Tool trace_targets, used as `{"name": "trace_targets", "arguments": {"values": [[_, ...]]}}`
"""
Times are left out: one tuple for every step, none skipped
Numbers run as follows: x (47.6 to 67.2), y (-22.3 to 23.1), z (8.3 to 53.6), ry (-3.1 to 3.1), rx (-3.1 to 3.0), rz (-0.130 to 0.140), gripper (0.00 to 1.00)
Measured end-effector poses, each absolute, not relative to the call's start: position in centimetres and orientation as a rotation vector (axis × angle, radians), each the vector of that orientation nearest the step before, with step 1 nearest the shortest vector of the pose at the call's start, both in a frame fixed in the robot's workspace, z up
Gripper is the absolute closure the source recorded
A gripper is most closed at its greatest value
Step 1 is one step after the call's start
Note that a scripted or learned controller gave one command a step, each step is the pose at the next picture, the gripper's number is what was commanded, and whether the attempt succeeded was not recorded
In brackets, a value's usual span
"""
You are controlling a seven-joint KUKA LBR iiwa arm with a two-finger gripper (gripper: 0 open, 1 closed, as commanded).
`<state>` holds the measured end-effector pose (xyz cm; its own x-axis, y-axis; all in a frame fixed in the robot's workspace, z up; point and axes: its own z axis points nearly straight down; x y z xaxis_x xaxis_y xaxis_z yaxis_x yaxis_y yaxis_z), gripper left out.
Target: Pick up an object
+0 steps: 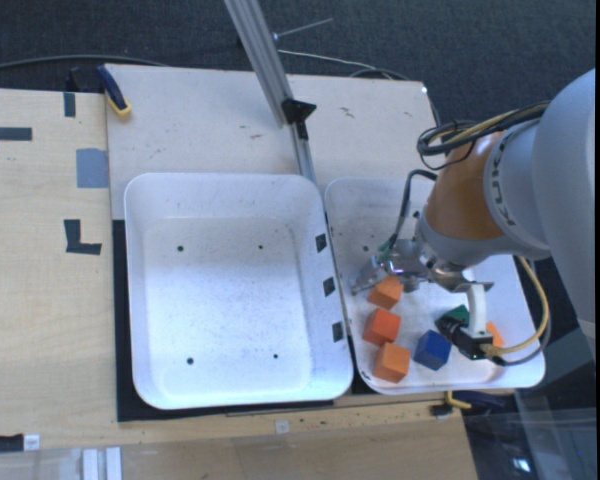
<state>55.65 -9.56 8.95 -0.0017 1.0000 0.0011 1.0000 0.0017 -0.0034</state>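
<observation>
A grey robot arm (540,178) with an orange band reaches in over the right bin (352,200), 1 of 2 white bins on the tabletop (40,298). Its tool (405,263) hangs low in that bin, just above the top orange block (385,292); I cannot tell how the tool is set. Below that block lie 2 more orange blocks (384,325) (391,362), with a blue block (432,350) and a green piece (456,316) nearer the bin's right side. The left bin (140,200) sits touching it.
</observation>
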Motion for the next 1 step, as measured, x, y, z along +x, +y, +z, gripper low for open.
{"name": "trace_targets", "arguments": {"values": [[55.63, -9.49, 10.07, -2.222, -2.214, 0.003, 1.0]]}}
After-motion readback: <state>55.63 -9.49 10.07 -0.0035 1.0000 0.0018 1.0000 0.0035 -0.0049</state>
